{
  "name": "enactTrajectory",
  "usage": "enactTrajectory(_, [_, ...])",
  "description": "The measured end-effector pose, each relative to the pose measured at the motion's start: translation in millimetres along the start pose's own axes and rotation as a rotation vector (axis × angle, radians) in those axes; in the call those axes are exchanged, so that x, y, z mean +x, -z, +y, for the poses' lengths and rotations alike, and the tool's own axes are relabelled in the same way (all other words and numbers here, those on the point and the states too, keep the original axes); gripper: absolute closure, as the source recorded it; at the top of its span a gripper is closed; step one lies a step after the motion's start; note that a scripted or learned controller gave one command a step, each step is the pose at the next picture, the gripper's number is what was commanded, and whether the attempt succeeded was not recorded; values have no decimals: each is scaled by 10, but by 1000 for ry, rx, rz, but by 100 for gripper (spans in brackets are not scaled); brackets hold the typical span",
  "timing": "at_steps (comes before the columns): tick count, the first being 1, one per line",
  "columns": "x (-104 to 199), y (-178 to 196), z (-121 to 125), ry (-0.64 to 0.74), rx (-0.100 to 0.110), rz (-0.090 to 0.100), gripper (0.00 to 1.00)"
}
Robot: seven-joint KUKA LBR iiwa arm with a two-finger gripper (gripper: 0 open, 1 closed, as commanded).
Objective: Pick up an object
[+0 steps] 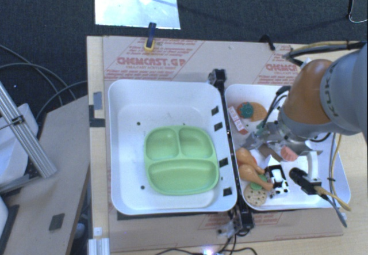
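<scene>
Objects sit piled in the right bin (339, 182): a chicken drumstick toy (248, 159), a cookie (255, 194), a black-and-white block (278, 178), and an orange piece with a teal top (250, 111). Claw (270, 139) is low over that pile, just beside the drumstick, can't tell if it's grasping anything. Left bin (123, 98) on the table (190, 55) has a green divided plate (181, 160)

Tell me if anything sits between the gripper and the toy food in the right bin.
Nothing visible does. The gripper hangs low over the right bin, right above the orange toy food and beside the cookie. The arm's own wrist hides part of the bin, so things under it cannot be judged.
</scene>
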State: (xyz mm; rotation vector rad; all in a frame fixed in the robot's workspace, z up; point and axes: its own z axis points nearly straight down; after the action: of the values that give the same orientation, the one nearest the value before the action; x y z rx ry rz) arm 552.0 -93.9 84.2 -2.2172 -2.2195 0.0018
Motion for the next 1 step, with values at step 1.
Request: enactTrajectory(1, [385,1054,-605,5,-10,0,0])
